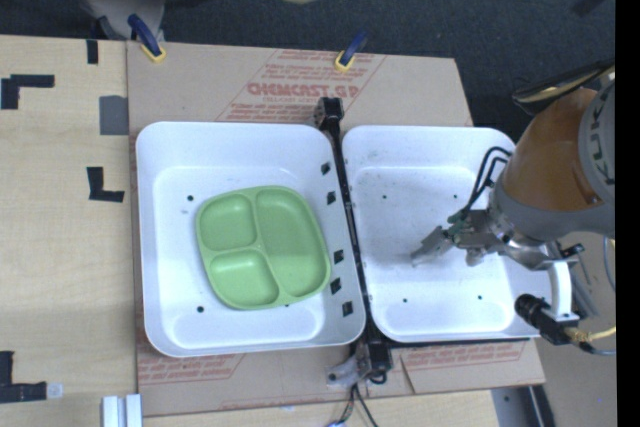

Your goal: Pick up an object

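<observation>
While poised low over the right bin (400, 315), gripper (432, 248) with fingers apart, nothing between. Green three-compartment plate (262, 247) flat in left bin (165, 215).

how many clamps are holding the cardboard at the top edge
2: a blue and yellow clamp at the cardboard's far-left corner, another clamp near the middle of that far edge.

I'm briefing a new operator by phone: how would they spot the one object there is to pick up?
Find the two white bins side by side on the cardboard; take the left bin, away from the arm. The green divided plate lies flat on its floor. It has three compartments and is the one coloured item in either bin.
</observation>
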`<action>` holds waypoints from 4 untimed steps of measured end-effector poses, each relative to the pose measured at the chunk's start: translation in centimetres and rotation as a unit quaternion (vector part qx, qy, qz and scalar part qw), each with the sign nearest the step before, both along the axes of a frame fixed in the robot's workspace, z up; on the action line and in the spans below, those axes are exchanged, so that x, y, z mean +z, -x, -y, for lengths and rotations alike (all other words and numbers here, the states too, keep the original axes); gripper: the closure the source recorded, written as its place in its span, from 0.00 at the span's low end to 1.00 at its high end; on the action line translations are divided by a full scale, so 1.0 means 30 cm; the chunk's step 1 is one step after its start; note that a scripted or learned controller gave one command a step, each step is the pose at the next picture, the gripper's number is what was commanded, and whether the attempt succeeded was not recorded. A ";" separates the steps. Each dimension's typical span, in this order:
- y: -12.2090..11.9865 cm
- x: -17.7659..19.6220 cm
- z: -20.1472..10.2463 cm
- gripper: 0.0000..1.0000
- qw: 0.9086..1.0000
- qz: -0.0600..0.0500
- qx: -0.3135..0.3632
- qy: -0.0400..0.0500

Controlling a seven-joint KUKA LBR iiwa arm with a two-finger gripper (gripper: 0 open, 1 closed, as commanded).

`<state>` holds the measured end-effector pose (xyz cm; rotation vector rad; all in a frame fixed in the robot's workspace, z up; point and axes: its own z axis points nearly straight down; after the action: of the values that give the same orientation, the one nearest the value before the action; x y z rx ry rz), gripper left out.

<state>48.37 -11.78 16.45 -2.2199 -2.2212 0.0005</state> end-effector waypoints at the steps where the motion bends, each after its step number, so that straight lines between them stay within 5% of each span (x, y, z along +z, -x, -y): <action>1: -0.243 -0.220 0.279 0.00 1.000 -0.001 0.000 0.001; 2: -0.231 0.110 -0.267 0.00 1.000 0.001 0.002 -0.001; 3: -0.208 0.059 -0.013 0.00 1.000 0.000 -0.001 0.001; 4: -0.358 -0.043 0.252 0.00 1.000 -0.001 -0.001 0.001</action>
<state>59.10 -19.35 15.16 -2.2214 -2.2199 0.0039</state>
